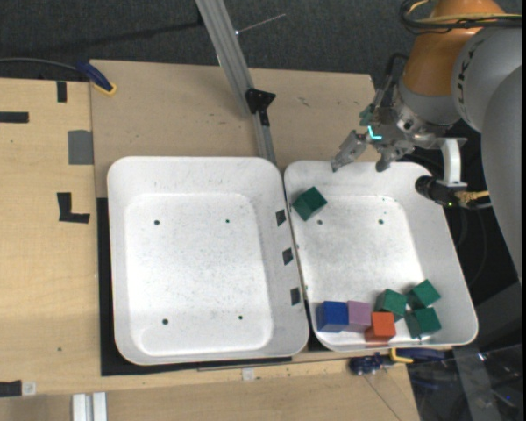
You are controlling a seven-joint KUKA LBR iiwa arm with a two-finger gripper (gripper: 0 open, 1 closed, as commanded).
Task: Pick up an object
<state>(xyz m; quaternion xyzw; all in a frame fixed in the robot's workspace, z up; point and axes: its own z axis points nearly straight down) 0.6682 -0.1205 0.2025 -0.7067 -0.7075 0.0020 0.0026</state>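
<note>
- Bench [184, 103] — tan surface carrying 2 shallow white bins side by side; a slanted metal rail [232, 55] crosses its upper middle.
- Arm [473, 68] — grey, with an orange band above the wrist; it reaches in from the right and sits over the upper edge of the right bin.
- Left bin [123, 235] — no candidate objects lie on its floor.
- Right bin [438, 235] — holds all 7 candidate blocks.
- Gripper [365, 158] — poised above the bin's top rim, its 2 fingers spread apart with nothing between them; nothing is gripped.
- Block cluster, lower right corner of the right bin — blue cube [333, 315], lilac cube [359, 313], orange cube [382, 325], and 3 green cubes [423, 293] packed close, several touching.
- Lone green cube [309, 203] — stands apart in the upper left of the right bin, near the dividing wall, below and to the left of the gripper.
- Step in hand (judgement): approach. No object is selected by contact yet and no lift has begun.
- Next move (judgement): the lone green cube is the nearest and least crowded target. The gripper should travel left and toward the bin floor, centre over the cube, align its fingers with 2 opposite faces — the cube sits rotated — then descend and close.
- Risk (judgement): the nearby wall limits finger clearance on the left side.
</note>
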